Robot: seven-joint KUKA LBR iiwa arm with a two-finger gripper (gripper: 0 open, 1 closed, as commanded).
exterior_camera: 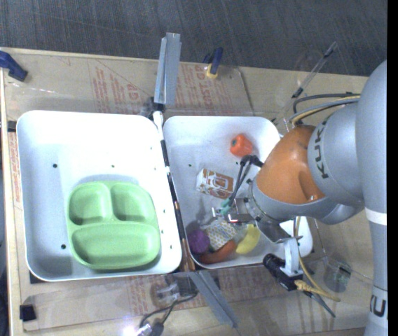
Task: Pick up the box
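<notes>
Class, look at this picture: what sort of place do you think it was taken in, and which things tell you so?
Probably a robotics lab test bench: a grey and orange arm reaches over two white bins on a plywood board, with toy food and a green tray inside.

You look down from one fixed camera mounted above the counter point(80, 82), tilted slightly so the far edge sits at the top of the picture. It stands far enough back to take in both white bins, the left bin point(38, 145) and the right bin point(199, 135), while the arm point(339, 159) enters from your right.
</notes>
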